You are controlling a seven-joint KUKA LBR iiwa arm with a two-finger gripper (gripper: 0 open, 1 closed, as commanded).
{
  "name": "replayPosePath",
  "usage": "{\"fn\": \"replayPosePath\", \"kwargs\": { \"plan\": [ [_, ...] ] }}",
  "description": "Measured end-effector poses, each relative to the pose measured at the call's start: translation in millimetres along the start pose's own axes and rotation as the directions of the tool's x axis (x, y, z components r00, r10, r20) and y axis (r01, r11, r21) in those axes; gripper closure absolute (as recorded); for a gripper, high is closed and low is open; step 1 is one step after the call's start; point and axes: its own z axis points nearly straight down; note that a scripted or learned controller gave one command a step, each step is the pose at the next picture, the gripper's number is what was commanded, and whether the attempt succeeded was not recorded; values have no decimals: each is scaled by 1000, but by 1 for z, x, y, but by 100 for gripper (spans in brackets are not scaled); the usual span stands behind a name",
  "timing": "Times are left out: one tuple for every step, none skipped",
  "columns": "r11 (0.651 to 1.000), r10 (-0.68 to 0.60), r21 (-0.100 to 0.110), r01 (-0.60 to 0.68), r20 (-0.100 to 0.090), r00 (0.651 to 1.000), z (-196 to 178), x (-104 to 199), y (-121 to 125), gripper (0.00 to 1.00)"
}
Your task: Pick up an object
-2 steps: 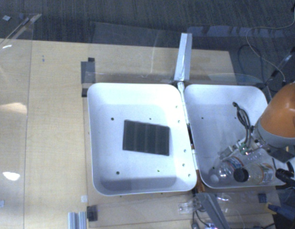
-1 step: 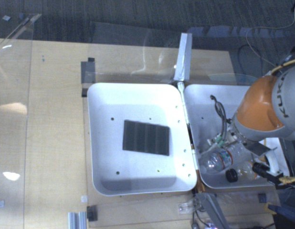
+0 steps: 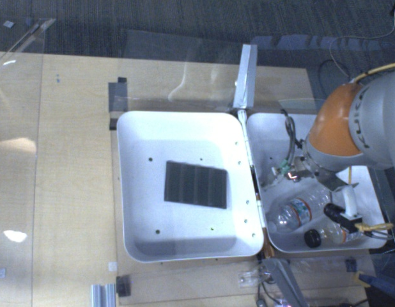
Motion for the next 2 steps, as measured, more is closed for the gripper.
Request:
{"fn": "replayPosePath", "kwargs": {
  "plan": [
    [987,-158,-6,158,3,987,-2,-27,-68,0],
    [1000,-22,-4,22,3,1000,-14,-22,-68,0]
  ]
}}
